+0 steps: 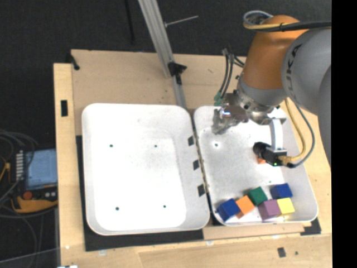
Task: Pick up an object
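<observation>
Several small blocks lie clustered at the near end of the right bin (215, 155): a blue block (227, 208), an orange block (245, 204), a green block (257, 195), a purple block (270, 208), a yellow block (286, 205) and a second blue block (281, 191). My gripper (222, 120) hangs over the far left corner of that bin, well apart from the cluster. Nothing shows in its grasp. A small orange piece (260, 161) peeks out beside a black part on the arm.
The left bin (134, 166) sits beside the right one, with black clips (196, 163) along the shared edge. A metal post (159, 38) slants up behind the bins. A blue device (40, 169) with cables lies off the bench to the left.
</observation>
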